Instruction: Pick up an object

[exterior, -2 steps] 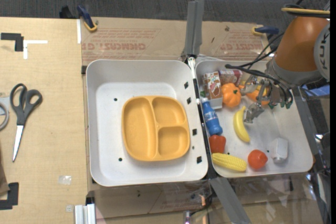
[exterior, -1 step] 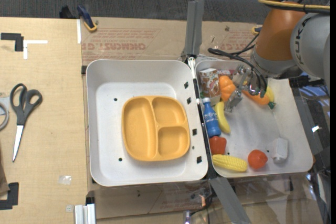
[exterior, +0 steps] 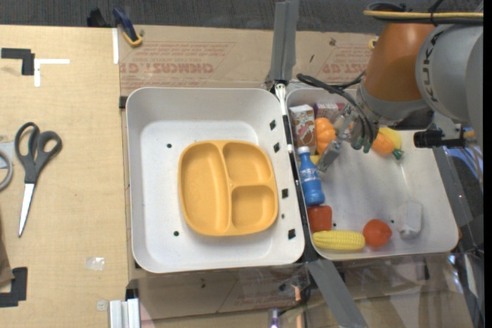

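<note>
The jaws (exterior: 344, 140) hang low over the right bin (exterior: 430, 242) near its far-left corner, just beside an orange toy (exterior: 324, 134); their spread I cannot tell

The arm (exterior: 442, 50) runs off the right edge, and its wrist hides part of the right bin (exterior: 430, 196). The gripper (exterior: 338, 146) is blurred; a grey ring (exterior: 4, 169) is cut by the left edge.
</note>
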`<state>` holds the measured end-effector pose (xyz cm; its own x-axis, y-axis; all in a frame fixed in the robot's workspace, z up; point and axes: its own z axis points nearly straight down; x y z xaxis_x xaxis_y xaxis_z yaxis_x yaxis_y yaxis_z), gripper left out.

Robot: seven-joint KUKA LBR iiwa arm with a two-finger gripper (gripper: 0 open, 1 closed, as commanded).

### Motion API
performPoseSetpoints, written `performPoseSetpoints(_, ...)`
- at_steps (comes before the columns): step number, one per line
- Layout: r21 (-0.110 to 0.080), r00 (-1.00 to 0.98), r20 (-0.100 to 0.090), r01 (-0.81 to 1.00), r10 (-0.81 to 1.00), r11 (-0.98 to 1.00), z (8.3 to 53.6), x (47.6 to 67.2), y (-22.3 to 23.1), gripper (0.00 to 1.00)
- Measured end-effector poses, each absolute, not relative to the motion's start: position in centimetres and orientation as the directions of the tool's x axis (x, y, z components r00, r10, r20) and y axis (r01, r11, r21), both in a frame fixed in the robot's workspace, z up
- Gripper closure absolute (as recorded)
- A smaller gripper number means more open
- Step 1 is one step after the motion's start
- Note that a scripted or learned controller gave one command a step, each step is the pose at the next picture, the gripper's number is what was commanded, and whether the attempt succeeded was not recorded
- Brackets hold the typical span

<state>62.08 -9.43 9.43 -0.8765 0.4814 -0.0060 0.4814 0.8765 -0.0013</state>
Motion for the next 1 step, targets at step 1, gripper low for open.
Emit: performPoseSetpoints(1, -0.002, -0.877, -0.013, 0.481, 0.481, 0.877, 10.57, 62.23, -9.58, 1.0)
